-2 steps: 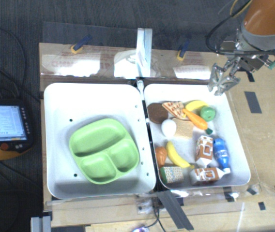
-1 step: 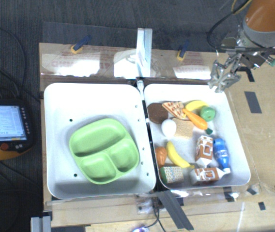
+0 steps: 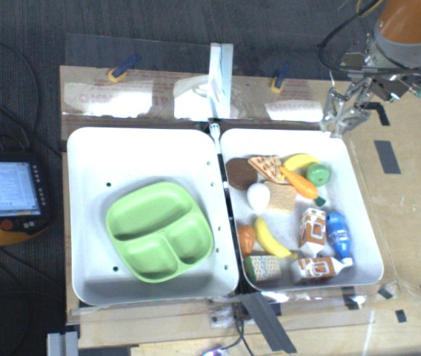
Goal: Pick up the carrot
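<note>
Camera view shows two white bins side by side in the middle of the frame: the left bin (image 3: 92, 162) carries a green tray (image 3: 160, 231), and the right bin (image 3: 359, 199) is crowded with toy food. The arm (image 3: 407, 13) comes in at the upper right of the frame, and its gripper (image 3: 338, 116) hangs above the upper right corner of the right bin, apart from all the food; whether it is wide or narrow I cannot tell, because it is small and blurred there. The carrot (image 3: 300, 183) lies in the upper part of the right bin, slanted, with its thick end toward the upper left. It is just below a banana (image 3: 299, 162), touches a green ball (image 3: 317, 173) at its right, and a pizza slice (image 3: 266, 168) is at its left. I judge it to be a light, stiff plastic toy with a smooth and rather slippery skin, not fragile. The best hold seems to be across its middle, where it is narrow and the neighbours leave a little room.
</note>
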Robot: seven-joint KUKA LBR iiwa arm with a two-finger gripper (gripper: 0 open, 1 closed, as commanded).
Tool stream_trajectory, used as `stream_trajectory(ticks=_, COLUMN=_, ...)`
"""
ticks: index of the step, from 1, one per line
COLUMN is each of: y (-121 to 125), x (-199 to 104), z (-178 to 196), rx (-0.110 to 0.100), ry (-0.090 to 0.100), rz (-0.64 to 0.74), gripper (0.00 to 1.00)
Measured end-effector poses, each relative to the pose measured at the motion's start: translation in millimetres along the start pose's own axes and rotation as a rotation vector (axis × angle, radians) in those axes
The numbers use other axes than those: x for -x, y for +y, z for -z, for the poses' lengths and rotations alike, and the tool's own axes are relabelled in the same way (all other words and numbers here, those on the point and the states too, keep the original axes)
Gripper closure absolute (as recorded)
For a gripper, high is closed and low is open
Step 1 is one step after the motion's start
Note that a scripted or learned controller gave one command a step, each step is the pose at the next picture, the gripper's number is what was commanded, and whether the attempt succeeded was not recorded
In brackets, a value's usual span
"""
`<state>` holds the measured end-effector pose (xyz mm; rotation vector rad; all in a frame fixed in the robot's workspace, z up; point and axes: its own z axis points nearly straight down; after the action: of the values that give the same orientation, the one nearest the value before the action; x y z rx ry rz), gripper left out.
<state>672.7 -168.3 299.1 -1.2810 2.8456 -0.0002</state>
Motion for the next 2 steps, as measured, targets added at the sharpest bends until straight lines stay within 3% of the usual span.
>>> stream_trajectory(ticks=1, y=-7, x=-12, z=10, rx=0.010, ry=0.012, rz=0.432, gripper=1.00)
stream_trajectory(ticks=2, y=-30, x=-39, z=-2, rx=0.014, ry=0.011, rz=0.703, gripper=1.00)
